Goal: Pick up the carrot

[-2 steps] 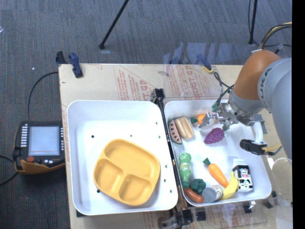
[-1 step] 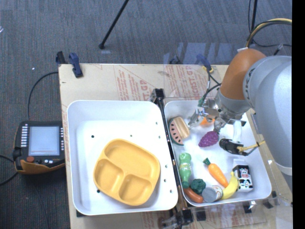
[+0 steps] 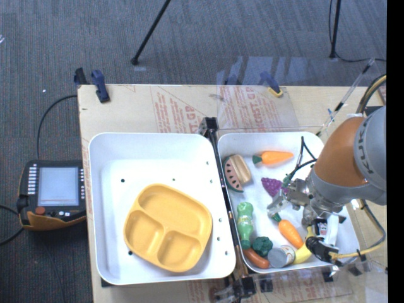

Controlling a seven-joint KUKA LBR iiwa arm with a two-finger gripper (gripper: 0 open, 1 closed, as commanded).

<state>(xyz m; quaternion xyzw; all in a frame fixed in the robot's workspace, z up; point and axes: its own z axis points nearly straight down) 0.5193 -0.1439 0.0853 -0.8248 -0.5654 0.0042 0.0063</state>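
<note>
Two toy carrots lie in the right bin (image 3: 353, 232). One carrot (image 3: 275, 158) with a green top rests near the bin's far wall, pointing right. A second, smaller carrot (image 3: 290, 233) lies toward the front, tilted. My gripper (image 3: 288, 201) hangs low over the middle of the right bin, just above that second carrot and to the right of the purple grapes (image 3: 271, 185). I see nothing held in it. The grey arm with its orange band (image 3: 341, 153) covers the bin's right side.
The right bin also holds a watermelon slice (image 3: 238, 171), a green bottle (image 3: 244, 216), broccoli (image 3: 262, 245), a small can (image 3: 278, 256), a yellow banana (image 3: 303, 254) and a red piece (image 3: 255, 258). A yellow divided plate (image 3: 167, 227) sits in the left bin (image 3: 107, 169).
</note>
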